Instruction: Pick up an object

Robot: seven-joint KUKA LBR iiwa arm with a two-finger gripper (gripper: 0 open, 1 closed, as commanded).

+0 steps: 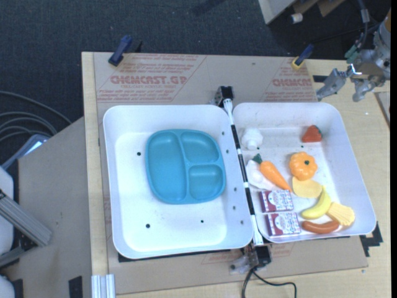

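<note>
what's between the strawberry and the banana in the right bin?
In the camera view, the small orange pumpkin and a pale yellow slice lie between the strawberry and the banana.

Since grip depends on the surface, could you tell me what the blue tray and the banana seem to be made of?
The blue tray looks like moulded plastic, matte: uniform colour, rounded compartment walls. The banana is probably smooth toy plastic: even yellow with a soft sheen.

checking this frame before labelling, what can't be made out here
- Claw, camera view: small, at the top right; whether it is open or shut cannot be told.
- Arm: cut off by the right edge.
- Two red cartons: print too small to read.
- White item by the right bin's divider: too pale against the bin to identify.
</note>
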